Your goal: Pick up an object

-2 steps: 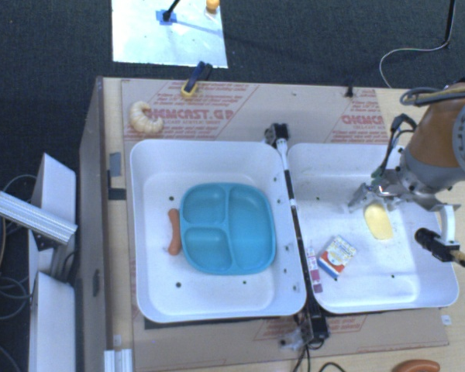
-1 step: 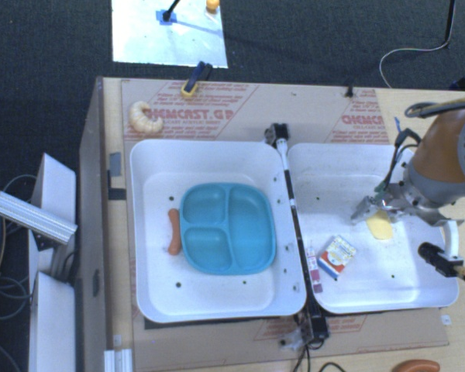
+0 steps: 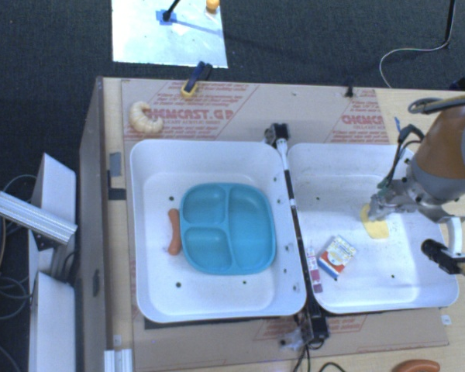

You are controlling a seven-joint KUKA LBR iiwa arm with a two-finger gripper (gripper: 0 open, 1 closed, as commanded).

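My gripper (image 3: 377,211) reaches down into the right bin (image 3: 349,169) from the right, its tip right over the upper left edge of a yellow block (image 3: 379,229). A small red, white and orange packet (image 3: 336,256) lies lower left of the block on the bin floor. In the left bin (image 3: 159,285) a blue divided plate (image 3: 228,227) lies flat, and an orange sausage-shaped piece (image 3: 173,232) lies just left of it. The arm's orange band (image 3: 446,142) shows at the right edge.
A cream, curled toy (image 3: 145,118) and a blue and yellow clamp (image 3: 194,80) lie on the cardboard behind the bins. A small red and white item (image 3: 315,270) sits on the divider between the bins. A black part of the arm (image 3: 443,256) hangs over the right bin's right side.
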